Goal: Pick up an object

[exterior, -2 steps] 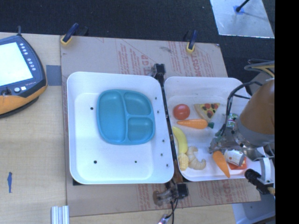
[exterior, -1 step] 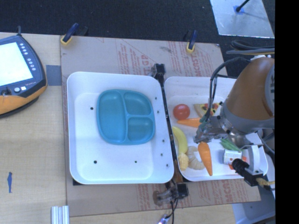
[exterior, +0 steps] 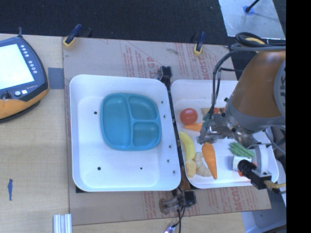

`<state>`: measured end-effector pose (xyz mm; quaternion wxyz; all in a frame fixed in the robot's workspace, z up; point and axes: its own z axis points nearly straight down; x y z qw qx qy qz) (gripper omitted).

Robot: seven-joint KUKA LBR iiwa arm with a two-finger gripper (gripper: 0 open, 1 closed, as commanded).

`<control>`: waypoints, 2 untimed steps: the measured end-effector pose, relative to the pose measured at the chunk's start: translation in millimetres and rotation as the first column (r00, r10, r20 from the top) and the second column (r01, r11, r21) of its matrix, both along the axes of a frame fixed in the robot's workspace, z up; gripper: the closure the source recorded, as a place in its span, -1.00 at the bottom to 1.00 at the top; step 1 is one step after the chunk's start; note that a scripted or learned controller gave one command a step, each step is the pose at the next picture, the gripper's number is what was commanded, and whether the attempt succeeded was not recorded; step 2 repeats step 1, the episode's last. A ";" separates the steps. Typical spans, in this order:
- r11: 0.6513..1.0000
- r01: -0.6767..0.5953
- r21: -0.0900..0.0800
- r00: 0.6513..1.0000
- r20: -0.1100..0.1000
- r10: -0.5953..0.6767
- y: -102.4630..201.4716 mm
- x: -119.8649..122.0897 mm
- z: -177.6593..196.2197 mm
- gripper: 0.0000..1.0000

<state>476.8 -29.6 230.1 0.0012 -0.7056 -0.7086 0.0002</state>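
Carrot [exterior: 209,159] below gripper [exterior: 210,131]; arm hides bin's [exterior: 194,89] right half.

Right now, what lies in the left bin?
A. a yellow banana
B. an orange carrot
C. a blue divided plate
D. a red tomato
C: the blue divided plate sits alone in the left bin, while the tomato, carrot and banana all lie in the right bin.
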 end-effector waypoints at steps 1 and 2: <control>1.000 0.000 0.000 1.000 0.000 0.000 49.8 1.7 18.4 1.00; 1.000 0.000 0.000 1.000 0.000 0.000 49.8 1.7 18.4 1.00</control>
